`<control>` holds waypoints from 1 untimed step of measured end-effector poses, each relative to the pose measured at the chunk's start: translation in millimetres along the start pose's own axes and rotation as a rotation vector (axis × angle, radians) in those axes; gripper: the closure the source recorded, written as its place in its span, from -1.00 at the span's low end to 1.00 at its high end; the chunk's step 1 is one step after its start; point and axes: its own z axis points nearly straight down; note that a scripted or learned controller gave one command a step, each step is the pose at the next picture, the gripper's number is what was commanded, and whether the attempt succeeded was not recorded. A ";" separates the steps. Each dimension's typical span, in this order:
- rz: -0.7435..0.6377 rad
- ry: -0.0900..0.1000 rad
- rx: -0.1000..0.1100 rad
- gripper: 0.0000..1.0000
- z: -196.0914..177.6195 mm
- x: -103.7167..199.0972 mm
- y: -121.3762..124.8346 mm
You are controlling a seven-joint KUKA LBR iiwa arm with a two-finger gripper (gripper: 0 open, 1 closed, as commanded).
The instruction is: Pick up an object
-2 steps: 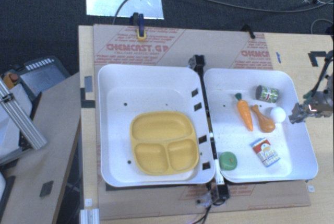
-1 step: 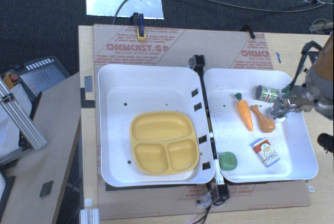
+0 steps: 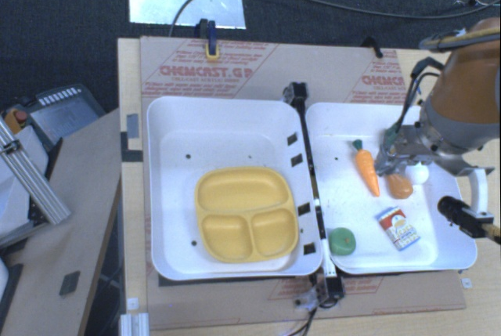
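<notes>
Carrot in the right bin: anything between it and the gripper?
Nothing visible. The gripper hangs over the right bin, just right of the carrot, with bare bin floor between them. The orange round object and a white object lie below and right of the gripper, not on the carrot's side.

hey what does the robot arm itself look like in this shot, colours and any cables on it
The arm is bulky and rounded, with an orange band over a grey segment. Thin dark cables loop along its left side down toward the gripper, a compact grey metal block. A black cylindrical part juts out below it.
</notes>
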 end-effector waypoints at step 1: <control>0.000 0.001 0.001 1.00 13.8 55.6 9.3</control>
